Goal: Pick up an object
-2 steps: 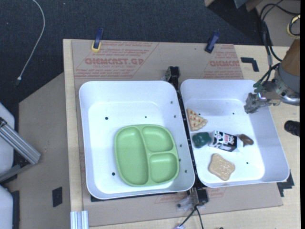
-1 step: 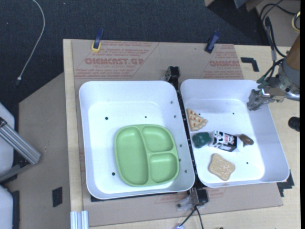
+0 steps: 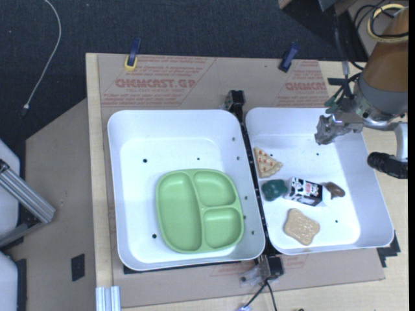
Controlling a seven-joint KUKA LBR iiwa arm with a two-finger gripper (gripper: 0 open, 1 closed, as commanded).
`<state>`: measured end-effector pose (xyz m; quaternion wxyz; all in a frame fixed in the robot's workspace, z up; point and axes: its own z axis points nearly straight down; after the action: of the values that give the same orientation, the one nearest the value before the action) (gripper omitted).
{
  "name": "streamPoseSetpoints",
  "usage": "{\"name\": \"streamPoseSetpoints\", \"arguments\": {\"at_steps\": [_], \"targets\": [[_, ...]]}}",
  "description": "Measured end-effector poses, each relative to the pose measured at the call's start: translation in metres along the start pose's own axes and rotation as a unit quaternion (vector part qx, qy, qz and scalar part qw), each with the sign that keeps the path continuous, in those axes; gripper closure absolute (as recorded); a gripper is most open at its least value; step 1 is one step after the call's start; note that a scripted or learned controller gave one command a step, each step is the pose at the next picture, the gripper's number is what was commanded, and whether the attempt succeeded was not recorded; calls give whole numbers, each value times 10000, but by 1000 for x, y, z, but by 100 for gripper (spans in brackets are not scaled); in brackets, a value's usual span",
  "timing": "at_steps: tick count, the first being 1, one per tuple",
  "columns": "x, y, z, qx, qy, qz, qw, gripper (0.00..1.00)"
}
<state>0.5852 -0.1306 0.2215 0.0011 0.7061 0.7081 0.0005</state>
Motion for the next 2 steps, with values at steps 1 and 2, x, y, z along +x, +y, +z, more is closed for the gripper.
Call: {"name": "streamPoseSetpoints", "arguments": {"at_steps": [1, 2], "targets": [[51, -1, -8, 13, 13, -14, 10000, 100], [107, 7, 3, 25, 12, -12, 10000, 100]]}}
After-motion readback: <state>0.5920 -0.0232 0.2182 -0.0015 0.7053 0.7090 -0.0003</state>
